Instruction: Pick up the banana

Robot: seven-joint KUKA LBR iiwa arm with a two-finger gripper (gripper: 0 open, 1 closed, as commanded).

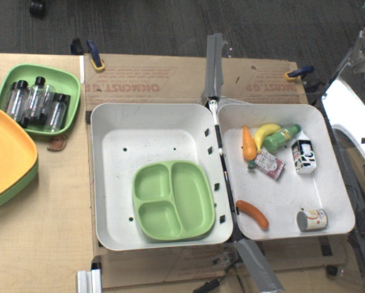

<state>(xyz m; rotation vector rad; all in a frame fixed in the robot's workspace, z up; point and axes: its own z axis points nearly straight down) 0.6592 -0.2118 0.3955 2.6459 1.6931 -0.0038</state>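
Two neighbours, carrot [248, 143] and green bottle [281, 137], crowded the banana [265, 132], demanding a narrow descent; the claw's state could not be told

— What sort of place am I working in?
— A lab, I'd say: my two white bins [109, 224] sit on cardboard sheet [170, 81] clamped to a bench [42, 249], over grey office carpet [170, 11], chair castors [37, 6] nearby.
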